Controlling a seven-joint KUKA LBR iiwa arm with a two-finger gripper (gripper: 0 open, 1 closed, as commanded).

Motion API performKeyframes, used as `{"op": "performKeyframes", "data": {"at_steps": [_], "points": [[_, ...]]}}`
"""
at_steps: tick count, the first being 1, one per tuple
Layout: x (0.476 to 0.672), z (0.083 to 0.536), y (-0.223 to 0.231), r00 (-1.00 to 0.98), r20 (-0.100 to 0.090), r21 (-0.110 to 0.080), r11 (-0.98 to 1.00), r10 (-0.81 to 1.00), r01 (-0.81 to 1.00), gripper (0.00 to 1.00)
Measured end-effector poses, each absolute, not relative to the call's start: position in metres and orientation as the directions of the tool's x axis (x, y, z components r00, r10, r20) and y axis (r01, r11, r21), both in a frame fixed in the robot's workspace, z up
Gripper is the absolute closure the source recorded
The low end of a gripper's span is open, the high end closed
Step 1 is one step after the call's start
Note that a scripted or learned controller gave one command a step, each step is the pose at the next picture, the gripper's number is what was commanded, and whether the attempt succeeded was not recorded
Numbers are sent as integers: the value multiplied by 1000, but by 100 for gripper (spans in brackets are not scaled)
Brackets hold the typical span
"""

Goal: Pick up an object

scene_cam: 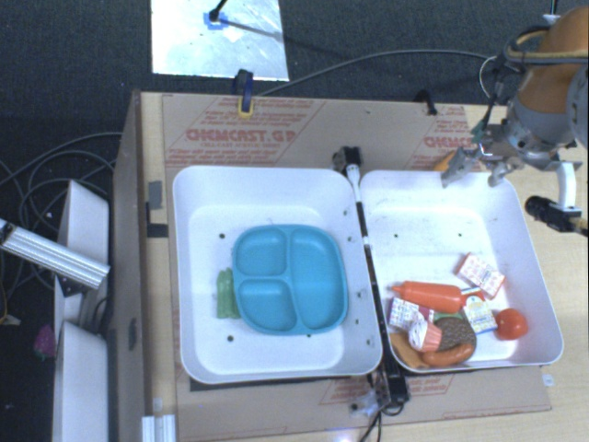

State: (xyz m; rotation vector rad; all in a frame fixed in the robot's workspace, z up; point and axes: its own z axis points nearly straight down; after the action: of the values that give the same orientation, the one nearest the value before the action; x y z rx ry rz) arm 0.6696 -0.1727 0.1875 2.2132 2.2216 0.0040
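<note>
bench (276,122) board, two white bins | dark floor (64,53) | cables (46,178) left

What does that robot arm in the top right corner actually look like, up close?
The arm is a rounded grey body with an orange band above the wrist. At its end sits a small metallic gripper with two pale fingers. A dark cable runs along its side, and a black fitting sticks out just below it.
</note>
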Motion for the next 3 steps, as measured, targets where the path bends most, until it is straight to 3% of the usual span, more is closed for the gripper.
{"op": "performKeyframes", "data": {"at_steps": [1, 2, 3], "points": [[669, 128, -180, -3, -1, 1, 3, 1000, 1000, 0], [670, 140, -180, -7, -3, 6, 7, 1000, 1000, 100], [671, 152, -180, -10, -5, 9, 10, 1000, 1000, 100]]}}
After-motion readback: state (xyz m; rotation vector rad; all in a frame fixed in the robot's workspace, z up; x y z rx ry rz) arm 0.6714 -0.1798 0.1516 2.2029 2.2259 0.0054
